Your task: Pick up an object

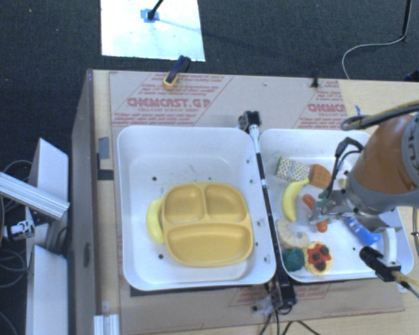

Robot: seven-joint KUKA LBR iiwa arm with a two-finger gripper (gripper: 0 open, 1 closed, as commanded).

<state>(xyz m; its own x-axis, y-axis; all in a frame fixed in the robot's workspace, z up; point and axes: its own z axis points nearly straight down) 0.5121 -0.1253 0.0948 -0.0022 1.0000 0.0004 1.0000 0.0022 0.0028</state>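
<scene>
The end effector (324, 213) hovers just right of the banana (292, 197), grip state unreadable; the descent and closing seem next.

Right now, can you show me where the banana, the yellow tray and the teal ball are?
banana (291, 198), camera view, middle of its curve.
yellow tray (206, 243), camera view, floor of its big compartment.
teal ball (292, 259), camera view, its top.
</scene>
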